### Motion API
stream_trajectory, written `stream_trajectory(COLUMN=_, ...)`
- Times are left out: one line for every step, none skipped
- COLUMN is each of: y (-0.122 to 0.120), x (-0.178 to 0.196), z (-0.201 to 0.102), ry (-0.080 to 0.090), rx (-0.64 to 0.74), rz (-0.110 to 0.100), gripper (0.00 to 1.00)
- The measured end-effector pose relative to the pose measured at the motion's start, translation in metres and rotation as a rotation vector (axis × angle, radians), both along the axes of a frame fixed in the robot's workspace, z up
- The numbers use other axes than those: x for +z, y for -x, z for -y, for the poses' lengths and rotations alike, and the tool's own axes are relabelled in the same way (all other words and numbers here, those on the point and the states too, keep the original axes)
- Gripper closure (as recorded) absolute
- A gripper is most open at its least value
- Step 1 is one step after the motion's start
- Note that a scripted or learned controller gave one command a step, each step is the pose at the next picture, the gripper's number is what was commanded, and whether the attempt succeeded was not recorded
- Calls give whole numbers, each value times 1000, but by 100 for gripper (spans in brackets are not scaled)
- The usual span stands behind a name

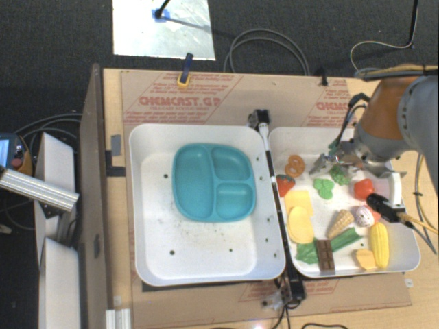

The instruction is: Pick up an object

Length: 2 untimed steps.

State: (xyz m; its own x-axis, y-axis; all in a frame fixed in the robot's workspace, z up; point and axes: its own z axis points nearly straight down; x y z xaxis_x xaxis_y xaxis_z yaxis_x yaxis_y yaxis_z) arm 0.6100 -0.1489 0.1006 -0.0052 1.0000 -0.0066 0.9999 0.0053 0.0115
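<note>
My gripper (332,160) hangs low over the back of the right bin (411,258), just above a green toy vegetable (339,175). A pretzel (295,164) lies to its left and a second green piece (324,188) sits just in front of it. A red tomato-like piece (363,187) rests beside the wrist. Nothing can be seen held by the gripper.
The right bin also holds two yellow pieces (299,212), an ice-cream cone (341,221), a corn cob (378,244), a green cucumber (344,240) and a brown bar (324,254). A teal divided plate (212,182) lies in the left bin (154,252).
</note>
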Motion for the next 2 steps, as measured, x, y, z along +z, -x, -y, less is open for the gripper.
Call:
stream_trajectory(y=5, x=-6, z=-21, ry=12, rx=-1, rz=19, gripper=0)
stream_trajectory(y=30, x=24, z=-23, ry=-6, rx=-4, rz=-8, gripper=0)
